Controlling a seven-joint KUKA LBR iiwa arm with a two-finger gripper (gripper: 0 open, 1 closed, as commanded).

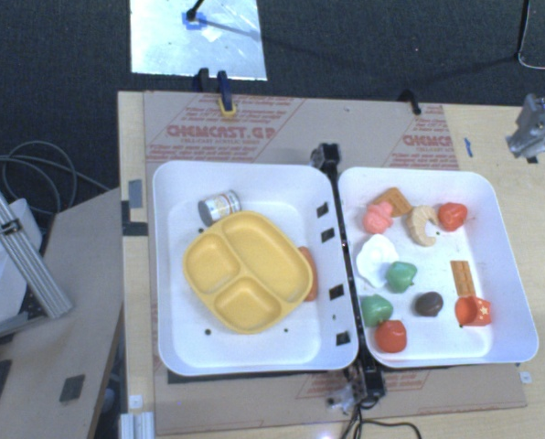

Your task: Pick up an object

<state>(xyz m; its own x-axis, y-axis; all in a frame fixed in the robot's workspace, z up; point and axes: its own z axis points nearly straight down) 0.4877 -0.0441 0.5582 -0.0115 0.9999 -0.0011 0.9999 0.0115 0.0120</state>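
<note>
Camera view, entry one.

Clerk: Count the bins.

Checker: Two white bins sat side by side on the bench, the left bin (176,337) and the right bin (506,273). Left bin held three items: one yellow divided tray (245,270) with three compartments, one small metal can (219,208) lying on its side just beyond the tray's far rim, and one orange piece (308,268) tucked against the tray's right edge.

Clerk: And the right bin?

Checker: Eleven pieces logged as pickable objects. One pink piece (378,217), one tan wafer (397,199) touching it, one pale ring-shaped piece (424,225), one red piece (452,215) beside that. One white piece (377,258), two green pieces (401,275) (376,310), one red round piece (390,337), one dark brown piece (428,304), one brown stick (461,277), one red cup with a yellow star (474,312).

Clerk: Arm pose?

Checker: Grey gripper (534,128) was at the frame's right edge, above the bench beyond the right bin's far corner, well apart from every piece. Nothing was between its parts that I could see.

Clerk: Jaws wide or narrow?

Checker: Cannot tell; it was small, blurred and cut by the frame.

Clerk: Anything obscured?

Checker: Orange piece was mostly hidden by the tray. What the toy pieces represented was hard to make out.
</note>
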